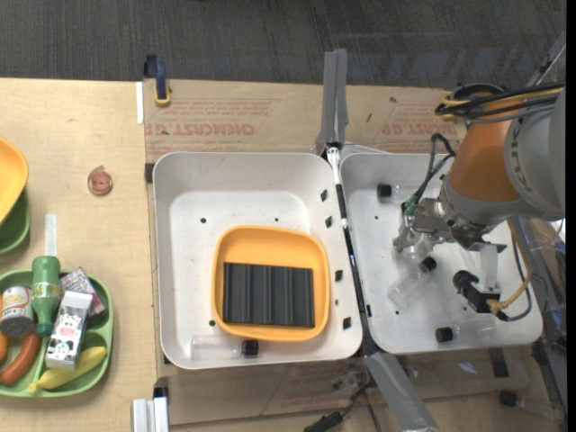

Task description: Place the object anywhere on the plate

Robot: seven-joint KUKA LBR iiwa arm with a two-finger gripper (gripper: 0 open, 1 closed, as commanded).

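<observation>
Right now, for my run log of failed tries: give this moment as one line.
arm: over right bin | gripper: low, above clear object | plate: yellow, left bin, holds dark ridged block | placement: not yet done

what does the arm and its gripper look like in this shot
The arm is grey with a broad orange band above the wrist. Yellow and black cables run along its top, and a dark cable drops toward the wrist. The gripper is pale metal, looking partly translucent.
</observation>
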